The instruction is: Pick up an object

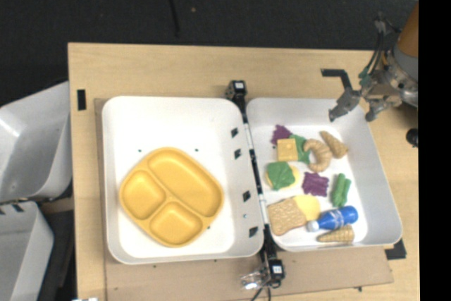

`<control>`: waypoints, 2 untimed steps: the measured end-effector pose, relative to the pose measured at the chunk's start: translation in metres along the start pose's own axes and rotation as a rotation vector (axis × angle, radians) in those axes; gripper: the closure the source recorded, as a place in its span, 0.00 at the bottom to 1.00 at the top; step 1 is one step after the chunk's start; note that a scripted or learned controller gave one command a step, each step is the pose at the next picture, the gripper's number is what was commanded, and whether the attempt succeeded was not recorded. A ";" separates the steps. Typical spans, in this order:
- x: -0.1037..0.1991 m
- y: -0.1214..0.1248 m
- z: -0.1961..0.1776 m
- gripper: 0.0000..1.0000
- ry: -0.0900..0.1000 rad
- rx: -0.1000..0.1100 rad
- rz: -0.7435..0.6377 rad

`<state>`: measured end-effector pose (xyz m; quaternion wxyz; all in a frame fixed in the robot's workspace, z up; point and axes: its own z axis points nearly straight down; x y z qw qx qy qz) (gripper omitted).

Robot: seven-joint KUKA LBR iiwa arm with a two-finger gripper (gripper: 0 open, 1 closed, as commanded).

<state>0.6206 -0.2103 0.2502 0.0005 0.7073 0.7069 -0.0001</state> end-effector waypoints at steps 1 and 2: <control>-0.001 0.001 -0.011 1.00 -0.002 -0.003 -0.003; 0.082 -0.021 0.027 1.00 0.004 0.004 -0.008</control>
